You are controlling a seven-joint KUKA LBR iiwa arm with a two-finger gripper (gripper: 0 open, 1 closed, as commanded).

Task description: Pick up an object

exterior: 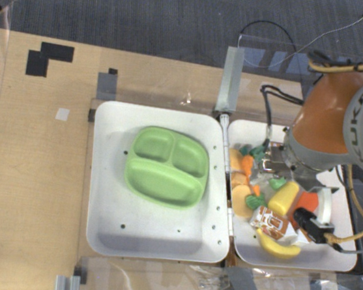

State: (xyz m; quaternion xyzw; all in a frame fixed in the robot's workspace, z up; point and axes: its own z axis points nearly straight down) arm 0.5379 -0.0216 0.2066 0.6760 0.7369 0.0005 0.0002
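Observation:
The right bin holds a heap of toy food: a yellow banana at the front, a yellow block, an orange-red piece, a brown and white packet, a green piece, pale orange pieces and a teal piece at the left. My gripper hangs over the middle of this heap, just above the yellow block, under the arm's orange band. Its fingertips are lost among the objects.
The left bin bears a green divided plate with three compartments. A metal divider post stands between the bins at the back. Cables run around the arm on the right. The wooden bench extends to the left.

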